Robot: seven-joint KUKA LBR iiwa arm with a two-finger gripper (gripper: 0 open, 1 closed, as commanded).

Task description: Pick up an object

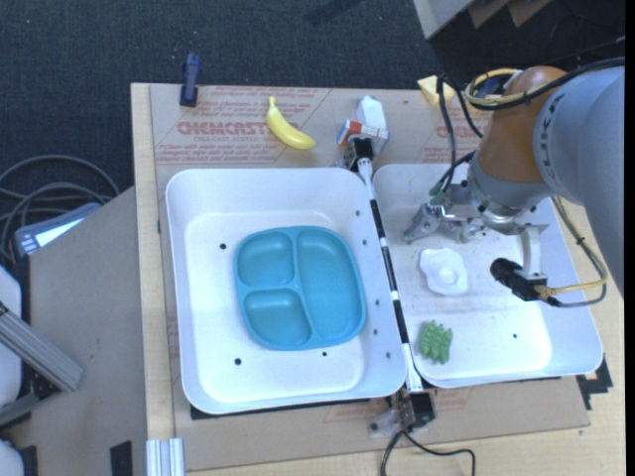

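- Tool [429,224] hangs low in the right white plastic bin [566,350], prongs apart, gripping nothing.
- Small white lumpy object [443,270] just beside it, unlifted; pick looks barely started.

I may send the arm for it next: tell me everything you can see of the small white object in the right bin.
The white object is a small, rounded, glossy lump, plastic by its look, with a raised middle; what it is I cannot tell. It lies flat on the floor of the right bin, near the centre, apart from the green item nearer the front. The claw hangs just behind it; nothing visibly touches it.
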